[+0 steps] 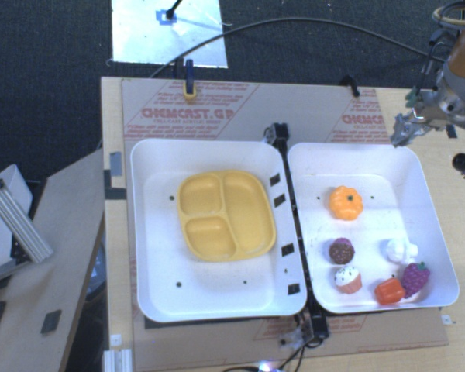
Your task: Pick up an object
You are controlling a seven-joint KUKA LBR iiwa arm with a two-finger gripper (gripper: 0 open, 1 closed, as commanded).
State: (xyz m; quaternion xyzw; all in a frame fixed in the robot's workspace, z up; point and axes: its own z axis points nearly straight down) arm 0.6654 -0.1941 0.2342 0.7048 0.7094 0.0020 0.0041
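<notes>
The right bin (426,200) holds several toy foods: an orange pumpkin (346,203), a brown chocolate muffin (341,251), a white-frosted cupcake (346,279), a white piece (400,249), a red-orange pepper (389,291) and a purple grape bunch (416,277). My gripper (405,130) hangs at the upper right, just beyond the far right corner of that bin, well away from every toy. Nothing shows between its fingers.
The left bin (151,208) carries a yellow divided plate (225,214). A black hinge strip (288,215) runs between the bins. A cable arcs across the dark floor behind the bench, and a shiny sheet (167,22) lies at the far back.
</notes>
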